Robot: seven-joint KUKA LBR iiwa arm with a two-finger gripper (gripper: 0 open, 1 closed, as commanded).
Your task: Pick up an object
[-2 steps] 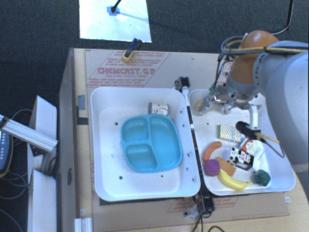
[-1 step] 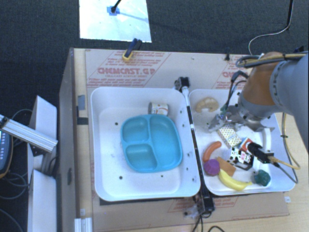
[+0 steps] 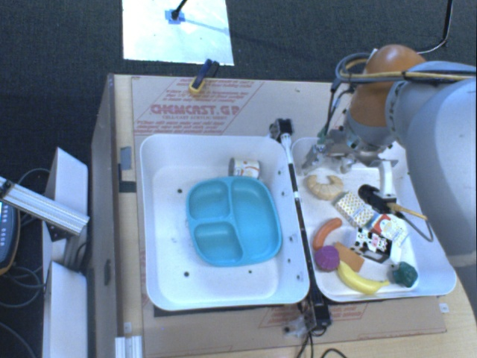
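My gripper hovers at the far left corner of the right bin, just above a pale croissant. Nothing visibly sits in its grasp. Nearer the camera lie a patterned box, a red-orange sausage, a purple ball, an orange block, a yellow banana, a dark green lump and a black, white and red packet.
The left bin holds a blue divided plate and a small can on its side behind it. A black bar runs along the rim between the bins. A yellow-and-black tool lies on the bench behind.
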